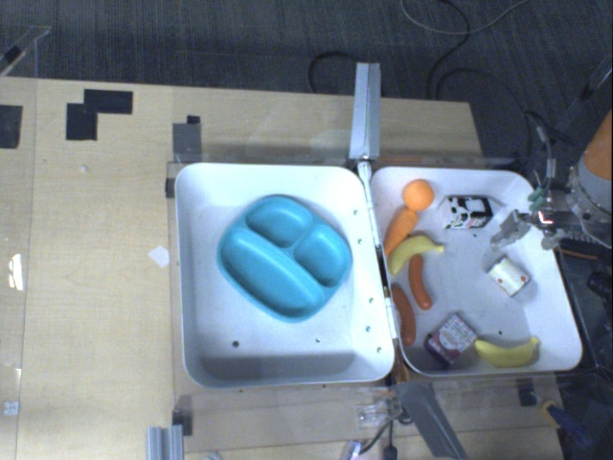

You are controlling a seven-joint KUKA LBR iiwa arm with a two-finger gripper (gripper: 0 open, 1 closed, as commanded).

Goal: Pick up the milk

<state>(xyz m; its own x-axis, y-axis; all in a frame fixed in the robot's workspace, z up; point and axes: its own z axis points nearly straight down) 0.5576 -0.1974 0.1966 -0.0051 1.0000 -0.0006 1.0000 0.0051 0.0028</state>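
The grey two-finger gripper (517, 226), its opening impossible to judge, is poised at the right bin's (565, 353) edge, while the black-and-white-patterned milk carton (466, 212) lies unlifted nearby.

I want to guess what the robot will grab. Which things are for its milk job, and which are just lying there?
For the job:
milk carton with cow spots
end effector
right bin

Just lying about:
orange
carrot
two bananas
two sausages
small white box
purple packet
blue divided plate
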